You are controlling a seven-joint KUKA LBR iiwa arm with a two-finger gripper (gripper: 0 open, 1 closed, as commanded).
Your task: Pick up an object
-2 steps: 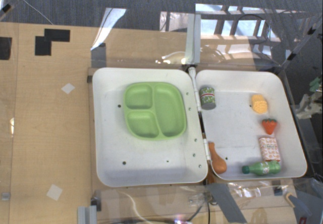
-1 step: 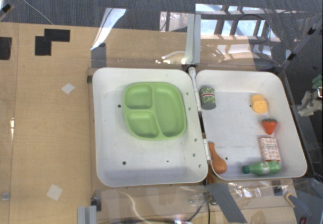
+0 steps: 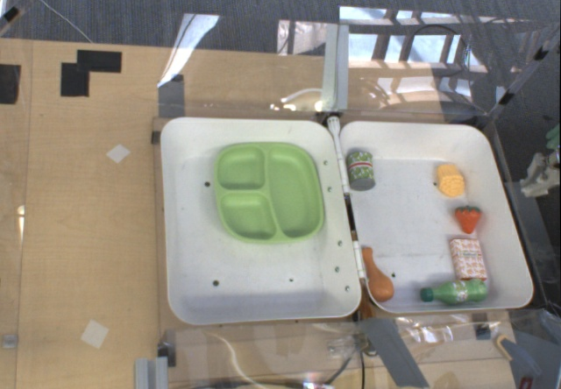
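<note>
Rt bin (image 3: 412,137) w/ can (image 3: 360,168), bottle (image 3: 453,293)

You have one fixed camera above the bench (image 3: 79,203), looking down at a slant, far enough back to frame the left bin (image 3: 188,291) and right bin (image 3: 412,137) whole.

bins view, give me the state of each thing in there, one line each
green divided plate: flat, right way up, in the left bin
small can: upright, top left corner of the right bin
green bottle: lying on its side
red and white carton: lying flat, just above the bottle
toy strawberry: loose, near the right wall
yellow round toy: loose, above the strawberry
orange drumstick-shaped toy: lying against the left wall
</note>
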